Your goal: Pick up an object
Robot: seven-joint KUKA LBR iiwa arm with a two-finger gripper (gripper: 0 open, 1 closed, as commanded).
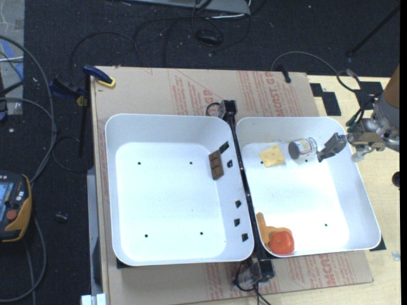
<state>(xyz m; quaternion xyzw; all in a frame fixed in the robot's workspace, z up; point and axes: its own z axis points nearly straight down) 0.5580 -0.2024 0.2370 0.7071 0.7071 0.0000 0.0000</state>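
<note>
My gripper (332, 147) reaches in over the right bin's (356, 189) far right edge, its dark tip just right of a small silver can (302, 148) lying on its side. A pale yellow wedge (273, 156) lies left of the can. At the bin's near left corner a red tomato-like ball (282, 241) sits against an orange stick (261, 224). In the left bin (127, 189), a brown bar (217, 165) lies near the right wall. Nothing shows in the gripper's hold.
The divider (241, 189) between the bins carries several dark clips. The bins stand on a cardboard sheet (191, 88). Cables cross the dark floor behind, and a yellow device (14, 205) sits at far left.
</note>
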